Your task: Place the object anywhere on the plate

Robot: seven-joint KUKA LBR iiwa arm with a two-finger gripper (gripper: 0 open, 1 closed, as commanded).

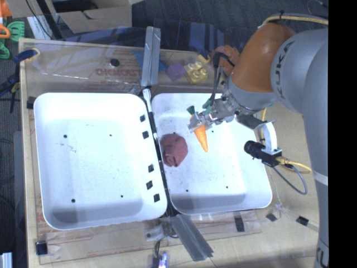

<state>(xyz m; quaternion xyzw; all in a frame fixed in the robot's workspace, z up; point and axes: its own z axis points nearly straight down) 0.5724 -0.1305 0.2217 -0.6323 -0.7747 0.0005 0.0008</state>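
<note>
From above, the gripper (202, 121) hangs over the right bin (245, 191), its fingers clamped on the top of a carrot (202, 138) pointing downward. A dark red lump (174, 148) lies nearby left.

My claw (199, 121) hangs over the right bin's (245, 194) far edge, carrot (201, 138) beneath; lump (174, 149) against its left wall.
</note>
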